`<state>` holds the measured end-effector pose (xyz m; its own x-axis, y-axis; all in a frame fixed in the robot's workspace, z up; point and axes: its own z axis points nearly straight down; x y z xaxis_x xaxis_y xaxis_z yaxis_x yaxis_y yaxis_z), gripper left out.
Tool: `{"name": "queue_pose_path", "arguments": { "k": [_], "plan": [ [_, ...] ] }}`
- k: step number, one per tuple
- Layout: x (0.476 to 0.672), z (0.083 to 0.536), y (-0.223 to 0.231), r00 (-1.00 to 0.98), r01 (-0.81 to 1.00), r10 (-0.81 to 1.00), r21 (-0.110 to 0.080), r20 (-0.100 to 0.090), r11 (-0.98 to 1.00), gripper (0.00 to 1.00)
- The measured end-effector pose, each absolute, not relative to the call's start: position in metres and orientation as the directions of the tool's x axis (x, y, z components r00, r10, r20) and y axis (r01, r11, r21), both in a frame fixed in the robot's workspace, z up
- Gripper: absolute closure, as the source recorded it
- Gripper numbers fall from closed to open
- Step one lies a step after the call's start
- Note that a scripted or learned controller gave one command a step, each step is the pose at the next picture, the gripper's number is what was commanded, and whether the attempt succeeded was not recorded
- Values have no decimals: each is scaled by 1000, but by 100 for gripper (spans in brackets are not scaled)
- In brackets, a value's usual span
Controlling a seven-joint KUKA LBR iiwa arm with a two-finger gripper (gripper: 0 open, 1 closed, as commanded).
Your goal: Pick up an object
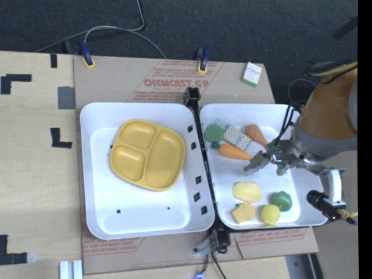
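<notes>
Bench of pale wood with cardboard sheet clamped at far edge; dark floor beyond. Left bin carries a yellow divided plate, glossy plastic. Right bin holds toy foods: orange carrot at centre, pale potato, yellow lemon near front edge. Gripper hangs over bin's centre, fingers parted, nothing between; arm hides right rim.

You have two white bins: the left bin holds one yellow divided plate; the right bin holds two carrots, one checkered block, three yellow pieces, two green pieces.
</notes>
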<state>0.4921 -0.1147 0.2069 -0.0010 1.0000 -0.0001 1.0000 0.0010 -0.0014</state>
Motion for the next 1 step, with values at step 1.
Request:
{"name": "queue_pose_path", "arguments": {
  "k": [1],
  "plan": [
    [492, 90, -97, 0, 1000, 1000, 9, -3, 0, 0]
  ]
}}
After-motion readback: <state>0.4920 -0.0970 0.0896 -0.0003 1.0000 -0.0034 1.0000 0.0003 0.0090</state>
